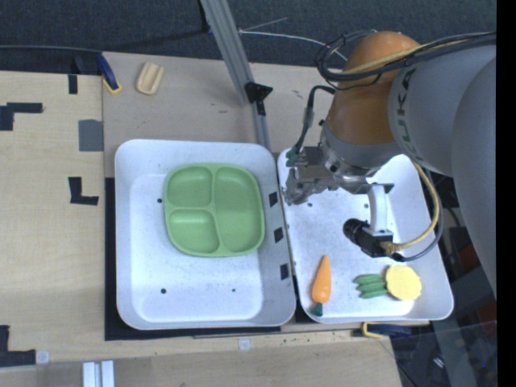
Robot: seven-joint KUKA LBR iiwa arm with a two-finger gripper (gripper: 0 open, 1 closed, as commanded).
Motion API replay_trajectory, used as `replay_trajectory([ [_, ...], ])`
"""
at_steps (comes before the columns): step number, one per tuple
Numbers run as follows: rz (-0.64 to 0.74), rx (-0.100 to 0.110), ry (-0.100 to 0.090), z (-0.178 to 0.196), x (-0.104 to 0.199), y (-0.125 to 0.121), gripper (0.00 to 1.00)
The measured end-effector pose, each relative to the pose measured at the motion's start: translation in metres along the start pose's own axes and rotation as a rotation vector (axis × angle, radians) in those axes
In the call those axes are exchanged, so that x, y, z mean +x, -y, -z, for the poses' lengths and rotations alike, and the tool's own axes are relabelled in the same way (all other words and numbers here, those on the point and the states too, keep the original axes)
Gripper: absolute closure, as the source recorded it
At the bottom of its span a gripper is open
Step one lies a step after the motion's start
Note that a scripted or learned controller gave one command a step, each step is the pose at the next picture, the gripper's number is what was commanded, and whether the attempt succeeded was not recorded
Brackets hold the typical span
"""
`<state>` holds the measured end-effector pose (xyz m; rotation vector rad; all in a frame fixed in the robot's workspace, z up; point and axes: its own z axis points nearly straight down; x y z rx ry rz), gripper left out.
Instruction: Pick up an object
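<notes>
While the gripper (pixel 300 182) hangs low over the upper left corner of the right-hand white bin (pixel 431 301), its fingers are too dark and cluttered to tell whether they are open or closed, and nothing shows between them. Below it, toward the lower middle of the frame, a small orange plastic carrot (pixel 322 278) lies on the bin floor, well apart from the fingers. Just right of it sit a green pea pod toy (pixel 370 285) and a yellow lemon-like toy (pixel 403 282), touching. The carrot looks light, stiff and smooth; gripping across its thicker upper half seems safest. The left-hand white bin (pixel 129 240) holds a green divided plastic plate (pixel 214 209).
</notes>
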<state>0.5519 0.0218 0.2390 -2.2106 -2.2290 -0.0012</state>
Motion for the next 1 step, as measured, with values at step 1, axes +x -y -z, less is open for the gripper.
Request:
replay_trajectory([
  [1,-0.001,0.001,0.001,-0.0069,0.0524,-0.0174,1.0],
])
